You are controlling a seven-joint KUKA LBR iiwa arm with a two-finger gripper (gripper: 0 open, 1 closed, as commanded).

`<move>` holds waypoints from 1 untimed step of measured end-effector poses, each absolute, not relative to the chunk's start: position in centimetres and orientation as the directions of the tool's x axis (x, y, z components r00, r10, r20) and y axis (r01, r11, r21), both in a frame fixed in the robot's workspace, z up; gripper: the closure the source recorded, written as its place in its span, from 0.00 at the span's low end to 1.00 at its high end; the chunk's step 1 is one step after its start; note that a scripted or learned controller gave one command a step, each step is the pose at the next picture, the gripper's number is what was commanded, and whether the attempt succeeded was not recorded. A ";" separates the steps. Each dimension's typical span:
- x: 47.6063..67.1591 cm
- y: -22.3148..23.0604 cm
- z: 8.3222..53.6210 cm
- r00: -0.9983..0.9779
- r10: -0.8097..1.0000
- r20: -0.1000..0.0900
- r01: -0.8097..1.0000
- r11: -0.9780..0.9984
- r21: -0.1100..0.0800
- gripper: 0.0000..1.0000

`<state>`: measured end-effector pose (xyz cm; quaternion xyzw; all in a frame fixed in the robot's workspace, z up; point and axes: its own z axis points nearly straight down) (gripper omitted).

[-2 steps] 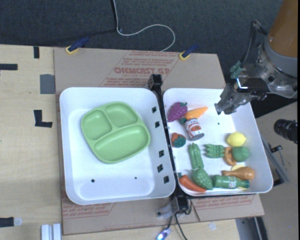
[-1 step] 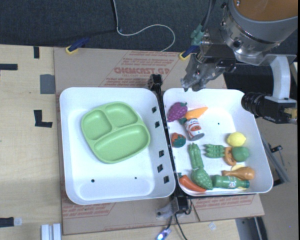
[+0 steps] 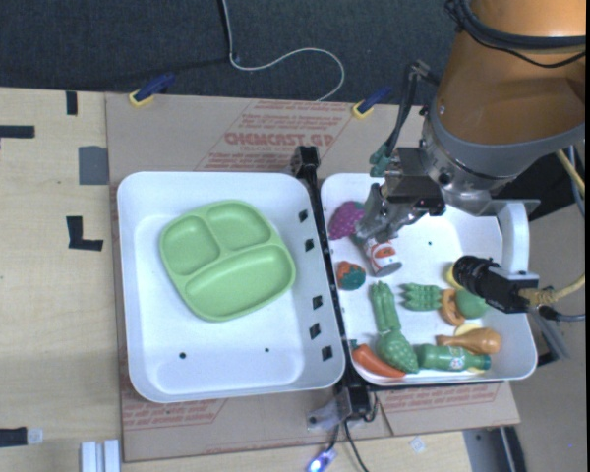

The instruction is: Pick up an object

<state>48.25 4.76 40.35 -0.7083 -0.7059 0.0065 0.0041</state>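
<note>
My gripper point(image 3: 374, 230) hangs low over the back left part of the right bin point(image 3: 506, 222). It is just above a small red and white can point(image 3: 383, 258) and right beside a purple toy point(image 3: 345, 219). Nothing shows as held. A teal and orange ball point(image 3: 351, 276) lies in front of the can. Further forward lie a green corn-like toy point(image 3: 383, 306), a green leafy piece point(image 3: 422, 297), an orange piece point(image 3: 453, 308), a carrot point(image 3: 373, 362), a green bottle point(image 3: 453, 360) and a tan pear-shaped toy point(image 3: 475, 340).
The left bin point(image 3: 147, 200) holds a green divided plate point(image 3: 227, 260). A black divider with clips point(image 3: 318, 264) separates the two bins. The arm's large orange and grey body point(image 3: 516, 77) looms over the right bin's back right corner.
</note>
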 end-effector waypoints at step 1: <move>48.4 5.0 42.0 -0.003 1.000 -0.001 1.000 0.003 -0.003 1.00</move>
